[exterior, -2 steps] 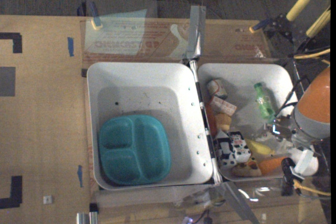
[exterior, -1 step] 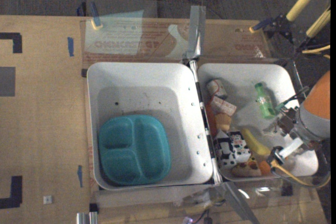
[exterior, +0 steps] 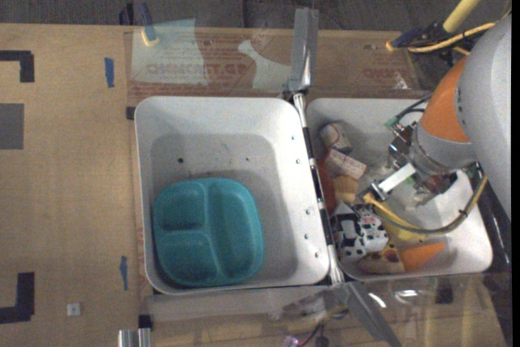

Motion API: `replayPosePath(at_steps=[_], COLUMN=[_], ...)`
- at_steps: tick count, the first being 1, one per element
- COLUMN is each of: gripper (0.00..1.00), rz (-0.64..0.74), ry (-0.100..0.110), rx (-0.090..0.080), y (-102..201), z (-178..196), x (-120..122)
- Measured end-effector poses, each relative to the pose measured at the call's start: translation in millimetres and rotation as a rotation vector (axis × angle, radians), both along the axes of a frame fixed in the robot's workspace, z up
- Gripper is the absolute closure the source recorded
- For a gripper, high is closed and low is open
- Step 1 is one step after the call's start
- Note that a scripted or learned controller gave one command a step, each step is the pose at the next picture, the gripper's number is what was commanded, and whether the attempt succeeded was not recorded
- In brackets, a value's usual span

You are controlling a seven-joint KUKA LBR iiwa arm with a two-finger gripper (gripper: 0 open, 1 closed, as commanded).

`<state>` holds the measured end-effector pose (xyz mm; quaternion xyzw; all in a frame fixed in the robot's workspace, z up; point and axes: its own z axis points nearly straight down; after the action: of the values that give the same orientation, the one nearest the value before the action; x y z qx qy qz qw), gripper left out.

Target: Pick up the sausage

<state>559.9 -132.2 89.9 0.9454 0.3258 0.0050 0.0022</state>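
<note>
Nearest my camera is the grey arm (exterior: 496, 85) with its orange band, which comes in from the right and hangs over the right bin.

Working left to right, I see 2 white bins side by side on the bench (exterior: 65, 175). The left bin (exterior: 219, 126) holds 1 thing, a teal plate (exterior: 208, 232) with 3 compartments, lying flat toward its near left corner. The right bin (exterior: 479, 248) is crowded. A tan can (exterior: 335, 136) lies near the divider at the far side. Just below it is what I take to be the sausage (exterior: 346, 165), a pinkish-tan, stubby piece lying on the bin floor. A black-and-white toy (exterior: 359, 230) sits nearer the camera, and an orange piece (exterior: 422, 254) lies by the near wall.

The tool (exterior: 390, 183) is low over the middle of the right bin, to the right of the sausage and apart from it. I cannot tell how far it is open, and I see nothing gripped in it.

By my reading the pick is not yet made: the sausage rests in the bin, untouched. What is left is to shift the tool left over it, descend, close and lift.
</note>
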Motion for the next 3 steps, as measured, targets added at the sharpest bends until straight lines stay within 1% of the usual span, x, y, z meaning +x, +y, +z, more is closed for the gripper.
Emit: replayPosePath(at_steps=[1, 2, 3], gripper=[0.0, 0.0, 0.0], rz=[-0.071, -0.188, -0.424], ry=[0.005, -0.007, -0.003], rx=[-0.002, 0.022, 0.02], y=[-62, -78, -82], z=[-1, 2, 1], x=[18, -50, -71])
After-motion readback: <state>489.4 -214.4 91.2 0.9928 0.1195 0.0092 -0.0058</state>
